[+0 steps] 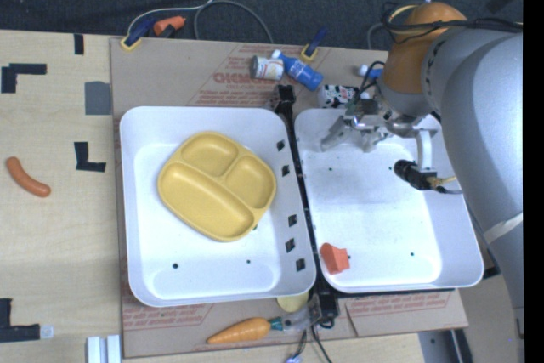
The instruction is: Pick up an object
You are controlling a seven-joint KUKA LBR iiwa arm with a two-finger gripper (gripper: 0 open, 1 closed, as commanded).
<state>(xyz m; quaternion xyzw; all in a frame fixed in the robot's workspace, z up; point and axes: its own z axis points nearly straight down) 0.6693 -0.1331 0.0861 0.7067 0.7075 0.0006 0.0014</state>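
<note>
A small orange-red block point(334, 258) lies in the right bin point(382, 217), near its front left corner. A yellow divided plate point(217, 184) lies in the left bin point(144, 251). My gripper point(349, 138) hangs over the far left part of the right bin, well away from the block. Its two grey fingers point(330, 139) are spread apart, with nothing between them.
The grey arm point(476, 115) covers the right bin's far right side. On the bench outside the bins lie a carrot point(240, 331) at the front, a sausage point(27, 177) at far left, and a blue and white bottle point(289, 68) behind.
</note>
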